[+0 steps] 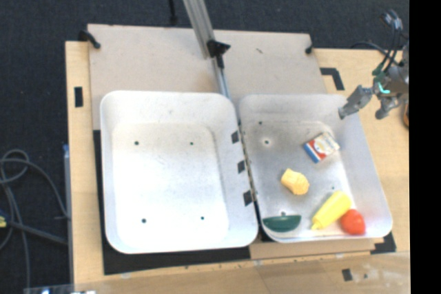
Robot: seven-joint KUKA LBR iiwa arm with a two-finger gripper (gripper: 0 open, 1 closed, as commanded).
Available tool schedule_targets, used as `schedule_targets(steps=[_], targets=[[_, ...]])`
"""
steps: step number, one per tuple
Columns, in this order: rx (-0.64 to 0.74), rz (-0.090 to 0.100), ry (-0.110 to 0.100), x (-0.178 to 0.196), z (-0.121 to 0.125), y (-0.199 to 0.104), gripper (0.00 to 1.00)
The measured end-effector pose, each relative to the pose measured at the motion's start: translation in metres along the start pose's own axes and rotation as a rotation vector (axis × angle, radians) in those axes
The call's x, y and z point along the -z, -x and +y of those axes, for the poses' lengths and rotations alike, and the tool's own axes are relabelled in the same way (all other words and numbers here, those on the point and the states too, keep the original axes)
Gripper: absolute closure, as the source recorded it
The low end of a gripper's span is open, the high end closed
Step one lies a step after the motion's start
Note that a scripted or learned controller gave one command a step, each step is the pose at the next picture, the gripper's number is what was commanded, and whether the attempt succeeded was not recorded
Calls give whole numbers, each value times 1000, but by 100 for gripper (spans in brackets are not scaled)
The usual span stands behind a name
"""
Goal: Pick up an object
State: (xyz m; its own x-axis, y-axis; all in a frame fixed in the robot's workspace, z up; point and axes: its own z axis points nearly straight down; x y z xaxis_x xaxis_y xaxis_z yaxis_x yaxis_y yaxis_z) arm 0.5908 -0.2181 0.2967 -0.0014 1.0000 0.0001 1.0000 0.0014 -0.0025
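End effector at right bin's far corner, grip state unclear; small carton looks light, stiff; pinch flat sides.

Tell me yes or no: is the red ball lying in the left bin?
No. The red ball lies in the right bin, at its near right corner beside the yellow bottle.

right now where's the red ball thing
In the camera view the red ball lies in the right-hand bin, at its near right corner, touching the yellow bottle on that bottle's right.
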Motion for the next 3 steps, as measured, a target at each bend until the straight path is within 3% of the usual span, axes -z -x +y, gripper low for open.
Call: schedule_targets(steps=[1,3], targets=[[2,-3,4,3,1,0,0],[-4,-1,-2,-123,-2,0,0]])
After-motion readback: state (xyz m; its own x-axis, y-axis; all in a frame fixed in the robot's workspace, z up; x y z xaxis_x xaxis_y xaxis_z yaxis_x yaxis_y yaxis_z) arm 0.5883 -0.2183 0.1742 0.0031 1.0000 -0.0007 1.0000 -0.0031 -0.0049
